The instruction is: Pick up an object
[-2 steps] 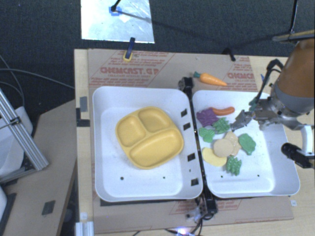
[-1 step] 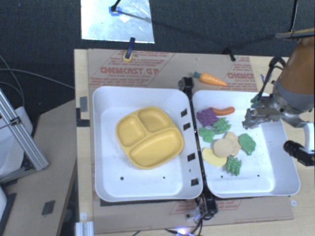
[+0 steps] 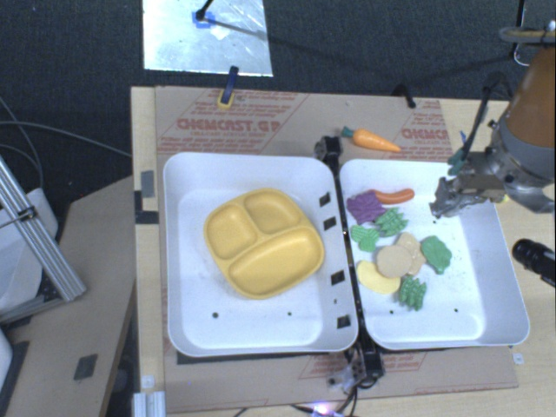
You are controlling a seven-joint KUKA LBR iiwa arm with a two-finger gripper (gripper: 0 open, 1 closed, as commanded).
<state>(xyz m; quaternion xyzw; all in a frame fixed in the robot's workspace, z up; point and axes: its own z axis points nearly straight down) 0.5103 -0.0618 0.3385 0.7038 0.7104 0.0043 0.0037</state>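
The pincer (image 3: 445, 200) hung over the right bin's (image 3: 495, 259) upper part, too dark and blurred to tell its state. The toy foods (image 3: 395, 246), smooth and knobbly plastic pieces, lay clustered at that bin's left. A glossy yellow sectioned plate (image 3: 263, 241) sat in the left bin (image 3: 187, 233), and an orange carrot (image 3: 372, 140) lay on the table (image 3: 261, 120).

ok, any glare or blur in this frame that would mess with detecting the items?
Camera view: even lighting, soft shadows. The metal sheet at the top glares, away from both bins. The gripper and wrist look slightly soft. The toy foods in the right bin are small but distinct; the yellow tray is sharp.
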